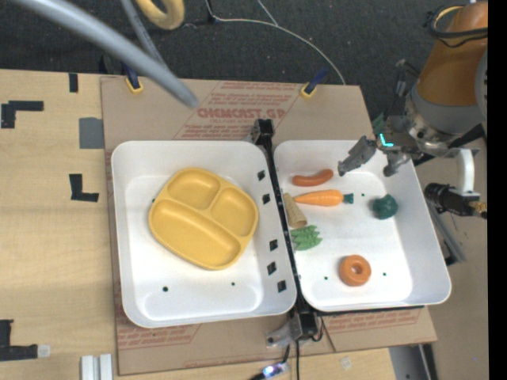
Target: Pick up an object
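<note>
I see five small objects in the right bin point(428, 279). A reddish-orange sausage point(313, 178) lies near its upper left. Just below it, an orange carrot point(318, 199) lies sideways, green stem end pointing right. A dark green lump point(385, 207) sits right of the carrot. A leafy green piece point(306, 237) lies by the bin's left wall. An orange doughnut point(355, 270) lies flat toward the front.

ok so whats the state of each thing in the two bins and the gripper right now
yellow plastic divided plate: flat in left bin, holding nothing
orange toy carrot: lying in right bin
reddish toy sausage: lying above carrot
orange ring doughnut: flat
dark green round toy: resting loose
gripper: jaws open, holding nothing, above right bin
</note>
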